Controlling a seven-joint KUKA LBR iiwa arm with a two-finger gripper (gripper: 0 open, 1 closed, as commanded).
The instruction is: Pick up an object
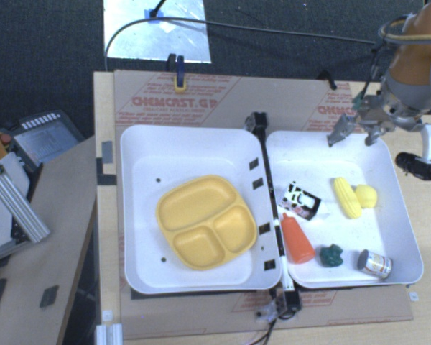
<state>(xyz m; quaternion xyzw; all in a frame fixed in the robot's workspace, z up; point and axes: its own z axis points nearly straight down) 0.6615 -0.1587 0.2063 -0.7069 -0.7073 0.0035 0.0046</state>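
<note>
The right bin [388, 165] holds a yellow corn cob [346, 196] beside a yellow lemon [366, 195], an orange carrot [297, 239], a black-and-white patterned block [302, 199], a small dark green object [332, 255] and a metal can [375, 264] lying on its side. My gripper [357, 133] hangs over the far edge of the right bin, its two grey fingers spread apart and pointing down, nothing between them. It stands well above and behind the corn cob and lemon.
The left bin [140, 165] holds a yellow three-compartment plate [205, 221]. A black divider strip [267, 192] runs between the bins. Cables cross the dark floor behind. A grey device [47, 139] and a metal rail [14, 200] lie on the table at left.
</note>
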